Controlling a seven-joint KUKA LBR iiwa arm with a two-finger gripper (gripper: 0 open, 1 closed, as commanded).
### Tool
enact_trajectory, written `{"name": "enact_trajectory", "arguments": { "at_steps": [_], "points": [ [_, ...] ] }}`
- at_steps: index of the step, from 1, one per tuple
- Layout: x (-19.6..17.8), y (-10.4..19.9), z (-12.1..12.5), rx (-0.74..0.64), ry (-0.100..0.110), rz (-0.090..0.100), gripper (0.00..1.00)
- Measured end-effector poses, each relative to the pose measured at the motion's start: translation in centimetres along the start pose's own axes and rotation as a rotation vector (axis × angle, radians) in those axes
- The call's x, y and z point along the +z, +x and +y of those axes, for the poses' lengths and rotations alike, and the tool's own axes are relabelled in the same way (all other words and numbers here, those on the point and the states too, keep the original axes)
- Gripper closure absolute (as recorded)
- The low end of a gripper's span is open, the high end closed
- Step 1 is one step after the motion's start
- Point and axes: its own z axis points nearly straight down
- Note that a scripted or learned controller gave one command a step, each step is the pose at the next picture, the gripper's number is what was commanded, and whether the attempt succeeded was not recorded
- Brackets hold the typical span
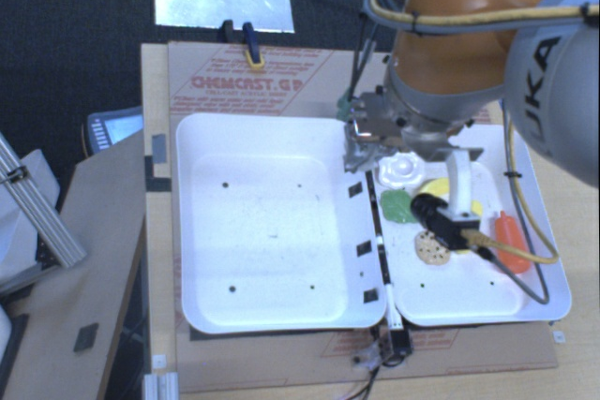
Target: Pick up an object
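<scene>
My gripper (357, 155) hangs low over the near-left corner region of the right bin (469, 304), close to the divider between the bins. Just right of it lies a white ruffled piece (400, 170). Below that sits a green piece (397, 206), with a yellow piece (473, 204) partly hidden behind the wrist hardware. A round speckled cookie (429, 247) lies nearer the front. An orange carrot-like piece (512, 242) rests by the bin's right side. The arm's orange band and grey wrist cover the back of this bin.
The left bin (192, 201) stands beside the right one on a cardboard sheet (248, 80). A yellow-and-black clamp (251, 47) sits at the cardboard's back edge. A metal rail (37, 211) lies on the side table at left.
</scene>
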Motion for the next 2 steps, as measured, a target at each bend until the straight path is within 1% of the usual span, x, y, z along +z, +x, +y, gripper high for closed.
{"name": "enact_trajectory", "arguments": {
  "at_steps": [1,2],
  "points": [
    [-11.66,6.77,-2.28,-0.002,-0.006,0.004,1.00],
    [-10.91,6.28,-2.20,0.007,0.006,-0.003,0.00]
  ]
}}
